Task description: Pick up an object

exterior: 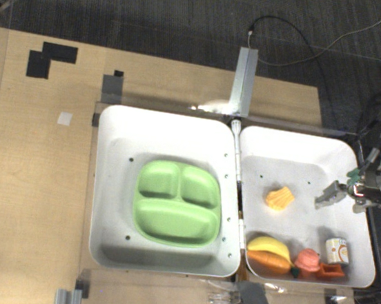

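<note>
Gripper (pixel 330 194) seen over right bin (pixel 302 152), finger state not discernible. Green tray (pixel 177 202) in left bin (pixel 114 173). Cheese (pixel 280 198), banana (pixel 268 246), can (pixel 336 250) left untouched below.

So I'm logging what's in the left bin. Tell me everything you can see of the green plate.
The green plate is a light green, rounded-rectangle tray that looks like matte plastic. It is split into three compartments: two smaller ones at the far side and one wide one at the near side. It lies flat and upright in the middle of the left bin, resting on its floor.
</note>
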`<state>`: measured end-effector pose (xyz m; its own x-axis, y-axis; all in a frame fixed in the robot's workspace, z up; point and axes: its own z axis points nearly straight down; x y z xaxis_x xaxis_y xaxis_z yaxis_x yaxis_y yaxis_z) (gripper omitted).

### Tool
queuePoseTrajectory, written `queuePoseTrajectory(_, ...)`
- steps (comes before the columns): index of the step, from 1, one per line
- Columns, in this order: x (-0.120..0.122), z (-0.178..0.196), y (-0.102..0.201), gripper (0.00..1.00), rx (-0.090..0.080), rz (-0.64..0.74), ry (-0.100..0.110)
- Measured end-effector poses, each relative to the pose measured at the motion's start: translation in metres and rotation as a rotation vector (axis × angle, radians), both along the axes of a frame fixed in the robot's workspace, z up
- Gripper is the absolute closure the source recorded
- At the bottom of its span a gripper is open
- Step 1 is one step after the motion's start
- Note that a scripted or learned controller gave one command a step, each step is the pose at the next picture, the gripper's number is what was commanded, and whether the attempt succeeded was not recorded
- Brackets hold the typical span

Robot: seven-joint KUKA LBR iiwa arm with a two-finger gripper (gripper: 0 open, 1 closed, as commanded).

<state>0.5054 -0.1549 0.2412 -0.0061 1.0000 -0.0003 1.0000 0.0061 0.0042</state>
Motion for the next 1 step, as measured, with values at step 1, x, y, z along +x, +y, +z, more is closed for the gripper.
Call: queuePoseTrajectory(1, 0.0843, -0.1510, 0.0451, 0.00, -0.001, 0.048, -0.007)
